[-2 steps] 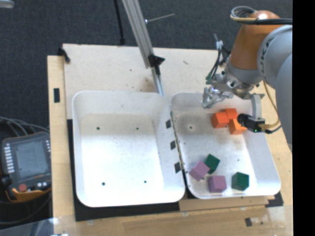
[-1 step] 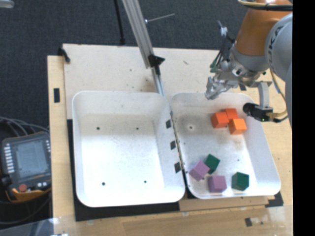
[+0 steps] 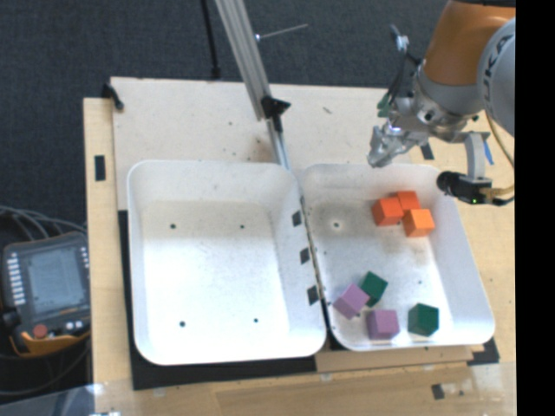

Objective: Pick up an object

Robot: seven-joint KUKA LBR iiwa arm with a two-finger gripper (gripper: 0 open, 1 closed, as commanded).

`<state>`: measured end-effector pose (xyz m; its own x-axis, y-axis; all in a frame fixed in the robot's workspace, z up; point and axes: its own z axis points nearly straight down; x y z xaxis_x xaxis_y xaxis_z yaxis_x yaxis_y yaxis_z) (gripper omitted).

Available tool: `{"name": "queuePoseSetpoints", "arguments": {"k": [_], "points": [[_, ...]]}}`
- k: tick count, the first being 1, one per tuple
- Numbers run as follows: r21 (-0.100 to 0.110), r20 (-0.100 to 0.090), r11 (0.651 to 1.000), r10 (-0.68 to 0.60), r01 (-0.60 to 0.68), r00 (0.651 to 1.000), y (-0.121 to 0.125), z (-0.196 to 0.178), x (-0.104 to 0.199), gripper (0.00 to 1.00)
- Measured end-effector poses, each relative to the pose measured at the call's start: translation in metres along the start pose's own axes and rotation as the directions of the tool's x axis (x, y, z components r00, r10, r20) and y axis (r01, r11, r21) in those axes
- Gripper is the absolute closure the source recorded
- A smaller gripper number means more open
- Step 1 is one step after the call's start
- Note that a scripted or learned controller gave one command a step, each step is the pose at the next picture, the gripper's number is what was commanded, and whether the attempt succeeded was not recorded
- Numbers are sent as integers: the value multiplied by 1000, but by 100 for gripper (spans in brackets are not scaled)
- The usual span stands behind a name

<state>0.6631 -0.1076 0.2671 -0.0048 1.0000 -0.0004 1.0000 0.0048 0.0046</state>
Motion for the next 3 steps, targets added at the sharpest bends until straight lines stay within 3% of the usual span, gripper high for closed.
{"name": "queuePoseSetpoints", "arguments": {"k": [2,3], "points": [[5,0,1000,0,0,1000,-40,18,86,100],[5,-2,1000,-2,2,1000,-71,11,128,100]]}}
